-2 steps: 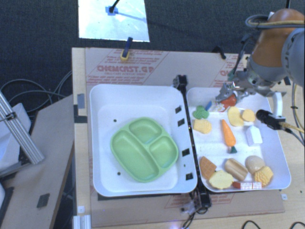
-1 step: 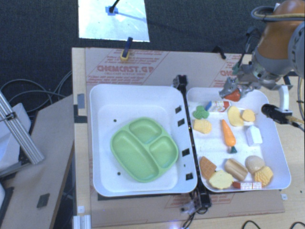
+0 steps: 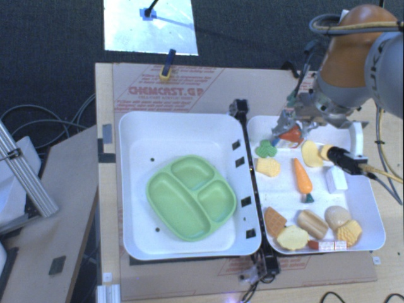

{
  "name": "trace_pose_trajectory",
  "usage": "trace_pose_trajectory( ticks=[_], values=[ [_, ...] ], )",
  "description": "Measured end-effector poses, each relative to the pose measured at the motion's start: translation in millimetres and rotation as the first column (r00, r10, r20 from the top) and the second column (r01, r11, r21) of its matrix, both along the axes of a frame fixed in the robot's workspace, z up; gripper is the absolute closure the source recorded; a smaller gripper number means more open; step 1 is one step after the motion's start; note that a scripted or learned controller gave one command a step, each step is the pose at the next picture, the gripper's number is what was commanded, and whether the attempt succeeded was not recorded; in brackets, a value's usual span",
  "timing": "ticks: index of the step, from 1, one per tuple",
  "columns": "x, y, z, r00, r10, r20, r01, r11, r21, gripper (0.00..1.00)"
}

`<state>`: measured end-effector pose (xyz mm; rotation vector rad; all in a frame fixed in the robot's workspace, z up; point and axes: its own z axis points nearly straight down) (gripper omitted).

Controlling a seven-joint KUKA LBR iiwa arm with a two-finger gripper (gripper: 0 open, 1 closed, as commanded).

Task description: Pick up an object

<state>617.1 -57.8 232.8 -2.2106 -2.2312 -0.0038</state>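
Arm enters from the right edge of the camera view, upper right corner. Grey link visible at far right; orange band [image 3: 353, 46] sits above the wrist, bulky and rounded. Below the band the grey wrist section angles down and to the left. Cables loop over the top of the orange section and trail along the arm. Gripper [image 3: 285, 130] points downward-left at the low end of the wrist. Finger separation cannot be resolved from this angle.
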Motion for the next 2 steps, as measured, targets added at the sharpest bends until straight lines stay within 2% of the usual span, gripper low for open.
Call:
trace_pose_trajectory(
  ticks=[1, 2],
  values=[
    [-7.0, 36.0, -5.2, 1.0, -0.001, -0.001, 0.001, 1.0, -0.001, 1.0],
    [-12.3, 17.7, -8.3, 1.0, -0.009, -0.001, 0.009, 1.0, -0.003, 1.0]
  ],
)
